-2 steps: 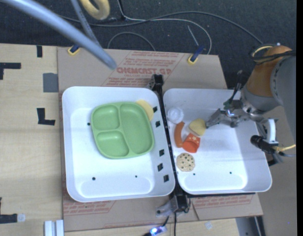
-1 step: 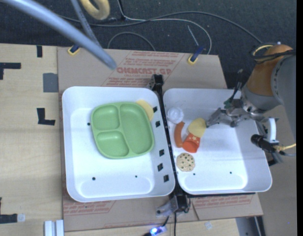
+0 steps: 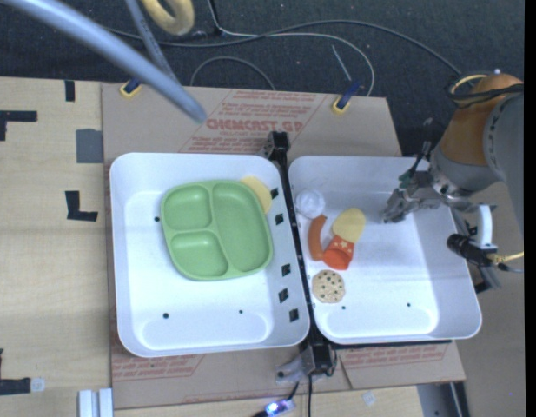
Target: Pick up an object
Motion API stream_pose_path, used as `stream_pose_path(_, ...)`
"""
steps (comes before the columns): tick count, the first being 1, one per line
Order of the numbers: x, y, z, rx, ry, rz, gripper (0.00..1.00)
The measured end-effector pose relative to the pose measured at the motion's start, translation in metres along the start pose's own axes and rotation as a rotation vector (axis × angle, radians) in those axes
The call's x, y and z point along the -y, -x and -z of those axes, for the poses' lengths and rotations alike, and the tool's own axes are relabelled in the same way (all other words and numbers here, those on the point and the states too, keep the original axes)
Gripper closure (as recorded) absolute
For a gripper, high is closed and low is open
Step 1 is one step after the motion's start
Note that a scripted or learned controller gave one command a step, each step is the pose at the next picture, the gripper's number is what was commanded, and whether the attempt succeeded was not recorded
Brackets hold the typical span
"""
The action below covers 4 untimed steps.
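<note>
My gripper (image 3: 398,208) hangs over the right bin (image 3: 398,311), near its upper right part, with nothing visibly between its fingers. To its left lie several small objects: a yellow piece (image 3: 349,224), a red-orange carton (image 3: 338,254), an orange sausage shape (image 3: 316,235), a clear cup-like item (image 3: 309,203) and a round cookie (image 3: 328,287). The yellow piece sits about a hand's width left of the gripper.
The left bin (image 3: 137,302) holds a green divided plate (image 3: 217,229) with a pale yellow item (image 3: 260,191) at its upper right corner. The arm (image 3: 480,142) enters from the right. Cables and a grey pole cross the dark floor at the top.
</note>
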State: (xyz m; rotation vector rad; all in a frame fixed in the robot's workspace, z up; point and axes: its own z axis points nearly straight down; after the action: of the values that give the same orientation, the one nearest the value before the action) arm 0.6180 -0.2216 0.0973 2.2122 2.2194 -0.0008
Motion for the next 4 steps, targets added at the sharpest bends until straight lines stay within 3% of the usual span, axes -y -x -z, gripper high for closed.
stream_pose_path(2,-0.002,-0.003,0.116,-0.005,-0.003,-0.002,1.00)
stream_pose_path(4,0.044,-0.101,0.123,-0.008,-0.008,0.002,1.00)
